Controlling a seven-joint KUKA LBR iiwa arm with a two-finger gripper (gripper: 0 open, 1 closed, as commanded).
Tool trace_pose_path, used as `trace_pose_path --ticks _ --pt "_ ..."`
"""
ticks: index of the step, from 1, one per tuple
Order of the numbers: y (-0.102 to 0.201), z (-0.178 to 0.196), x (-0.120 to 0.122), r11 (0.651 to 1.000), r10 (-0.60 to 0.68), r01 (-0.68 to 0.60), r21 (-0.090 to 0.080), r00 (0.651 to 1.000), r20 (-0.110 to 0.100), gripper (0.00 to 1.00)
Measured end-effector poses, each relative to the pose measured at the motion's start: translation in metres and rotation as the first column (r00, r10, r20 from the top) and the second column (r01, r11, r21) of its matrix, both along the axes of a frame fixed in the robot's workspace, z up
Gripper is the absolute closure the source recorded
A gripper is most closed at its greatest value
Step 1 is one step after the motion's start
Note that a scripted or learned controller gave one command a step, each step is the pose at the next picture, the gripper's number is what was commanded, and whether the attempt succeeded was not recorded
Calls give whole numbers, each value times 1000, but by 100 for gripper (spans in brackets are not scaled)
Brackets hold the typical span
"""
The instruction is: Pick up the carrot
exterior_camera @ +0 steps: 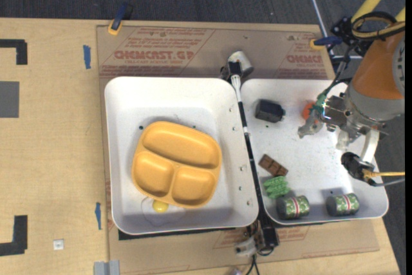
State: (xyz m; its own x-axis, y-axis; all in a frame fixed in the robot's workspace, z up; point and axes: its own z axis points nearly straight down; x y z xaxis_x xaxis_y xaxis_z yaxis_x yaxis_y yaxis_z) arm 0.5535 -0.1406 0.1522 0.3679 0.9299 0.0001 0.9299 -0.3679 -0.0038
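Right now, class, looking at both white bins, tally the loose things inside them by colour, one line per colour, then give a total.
Yellow: 2, the divided plate and the small piece at its near edge
Green: 3, two cans and a leafy lump
Brown: 1, the flat bar
Black: 1, the block
Orange: 1, the carrot beside the tool
Total: 8

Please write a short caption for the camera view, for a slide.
End effector over the right bin beside an orange carrot; yellow tray in the left bin.
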Motion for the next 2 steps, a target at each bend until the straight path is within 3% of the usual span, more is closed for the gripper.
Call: trace_pose_path --ticks 1,2 --pt "33 -67 -22 1000 -2 2 -1 1000 3 0" --pt "17 92 24 984 177 -177 -3 984 6 0"
